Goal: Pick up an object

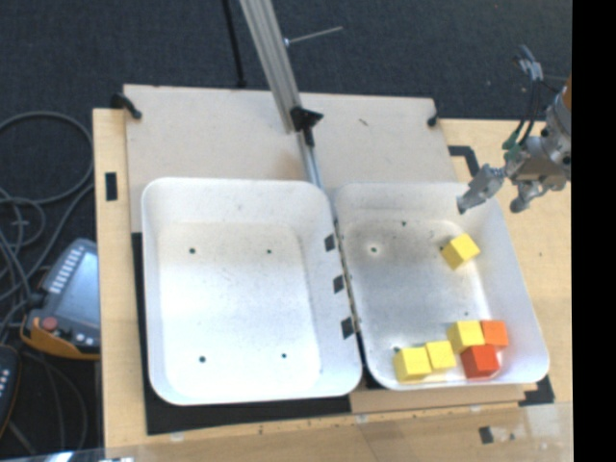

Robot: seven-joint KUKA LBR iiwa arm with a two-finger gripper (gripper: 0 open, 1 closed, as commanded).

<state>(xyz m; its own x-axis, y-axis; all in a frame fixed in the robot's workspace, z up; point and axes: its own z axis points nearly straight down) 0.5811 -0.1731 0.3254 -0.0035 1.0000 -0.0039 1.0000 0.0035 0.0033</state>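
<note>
In the right bin [404, 258] a lone yellow block [460, 250] lies near the far right side. At the bin's near right corner sit a cluster of three yellow blocks [428, 358] and two orange blocks [484, 351]. My gripper [500, 192] hovers over the bin's far right rim, above and to the right of the lone yellow block. Its two fingers [474, 194] stand spread apart with nothing between them.
The left bin [241, 287] lies beside the right one. A slanted aluminium post [274, 51] rises from the back of the bench between the bins. Cables and a teach pendant [67, 292] lie off the bench at the left.
</note>
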